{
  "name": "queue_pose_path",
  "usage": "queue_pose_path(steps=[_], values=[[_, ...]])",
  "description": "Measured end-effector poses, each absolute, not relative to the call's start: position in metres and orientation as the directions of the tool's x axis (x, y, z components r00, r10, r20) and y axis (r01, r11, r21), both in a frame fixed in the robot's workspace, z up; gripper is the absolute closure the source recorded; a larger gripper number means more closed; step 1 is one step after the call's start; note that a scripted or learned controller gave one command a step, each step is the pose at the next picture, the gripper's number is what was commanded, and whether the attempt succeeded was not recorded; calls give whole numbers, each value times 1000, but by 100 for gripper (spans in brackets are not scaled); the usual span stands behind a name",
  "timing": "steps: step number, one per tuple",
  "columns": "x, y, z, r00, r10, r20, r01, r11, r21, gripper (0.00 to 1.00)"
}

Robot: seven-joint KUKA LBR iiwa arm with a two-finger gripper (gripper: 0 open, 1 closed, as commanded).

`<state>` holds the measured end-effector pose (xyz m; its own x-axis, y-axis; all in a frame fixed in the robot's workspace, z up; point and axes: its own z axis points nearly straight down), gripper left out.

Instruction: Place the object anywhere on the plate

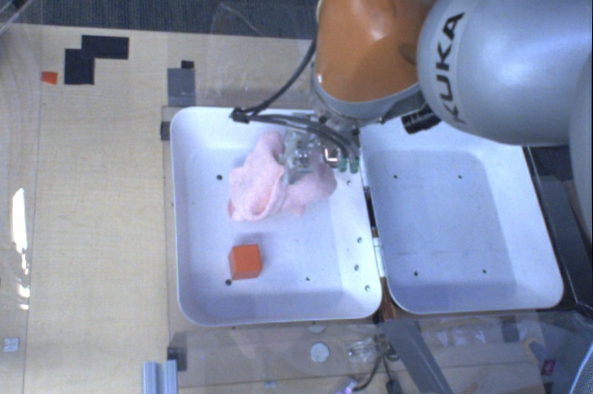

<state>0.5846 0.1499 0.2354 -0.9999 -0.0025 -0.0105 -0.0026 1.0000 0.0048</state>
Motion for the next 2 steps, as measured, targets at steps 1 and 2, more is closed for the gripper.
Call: queue_pose_path(steps=[1, 2], values=[[568, 199, 231, -1000, -2, -10, -2, 1000, 5, 100], [568, 198, 232, -1000, -1, -11, -1, 1000, 6, 0]])
